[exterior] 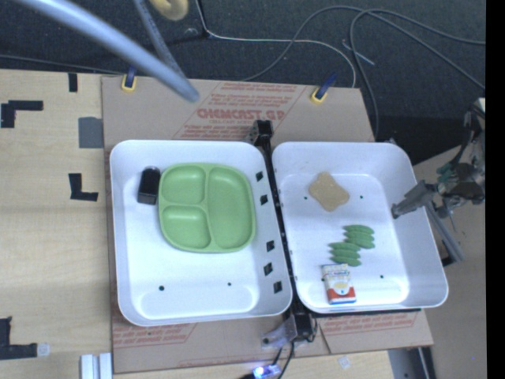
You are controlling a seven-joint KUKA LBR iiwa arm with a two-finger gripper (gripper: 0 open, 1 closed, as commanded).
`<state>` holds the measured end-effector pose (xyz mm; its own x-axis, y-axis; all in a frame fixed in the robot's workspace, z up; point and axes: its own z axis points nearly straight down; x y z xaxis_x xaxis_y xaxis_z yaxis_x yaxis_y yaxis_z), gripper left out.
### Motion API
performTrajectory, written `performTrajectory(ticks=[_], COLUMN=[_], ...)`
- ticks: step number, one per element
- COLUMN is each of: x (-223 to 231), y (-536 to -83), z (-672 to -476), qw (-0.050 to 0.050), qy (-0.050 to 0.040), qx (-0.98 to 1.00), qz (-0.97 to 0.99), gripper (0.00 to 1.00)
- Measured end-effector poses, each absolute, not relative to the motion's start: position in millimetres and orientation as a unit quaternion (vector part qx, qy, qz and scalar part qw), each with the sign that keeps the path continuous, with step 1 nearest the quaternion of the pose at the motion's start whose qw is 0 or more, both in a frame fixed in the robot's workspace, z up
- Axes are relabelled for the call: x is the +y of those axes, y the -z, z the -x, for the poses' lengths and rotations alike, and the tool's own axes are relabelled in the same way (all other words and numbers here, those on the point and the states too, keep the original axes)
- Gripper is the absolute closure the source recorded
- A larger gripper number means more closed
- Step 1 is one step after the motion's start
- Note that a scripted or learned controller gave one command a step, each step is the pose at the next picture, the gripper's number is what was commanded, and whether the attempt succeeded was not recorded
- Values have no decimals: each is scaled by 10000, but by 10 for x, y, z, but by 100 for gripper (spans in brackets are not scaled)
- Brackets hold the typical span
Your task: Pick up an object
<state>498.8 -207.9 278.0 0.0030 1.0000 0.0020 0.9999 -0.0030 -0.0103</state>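
Dark floor point(394, 54), loose cables point(331, 22), cardboard sheet point(237, 109)

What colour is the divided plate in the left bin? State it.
Light green plate, clearest in the camera view.

The cardboard sheet point(237, 109) under the bins carries red printing, partly legible as "CHEMCAST GP". The small carton's point(339, 283) label is illegible.

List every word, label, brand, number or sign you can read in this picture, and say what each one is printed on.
"CHEMCAST GP": red print on the brown cardboard sheet under the two white bins, only roughly legible.
Smaller red lines above and below it on that sheet: too blurred to read.
Red print along the sheet's front edge: too small to read.
Small red and white carton in the right white bin: label too small to read.
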Motion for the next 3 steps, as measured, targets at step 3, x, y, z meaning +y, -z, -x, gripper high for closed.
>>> performTrajectory(ticks=[3], x=[-2110], y=[-1734], z=[-4985], qw=[34], qy=[-20], qx=[-7073], qz=[7069], gripper=[0])
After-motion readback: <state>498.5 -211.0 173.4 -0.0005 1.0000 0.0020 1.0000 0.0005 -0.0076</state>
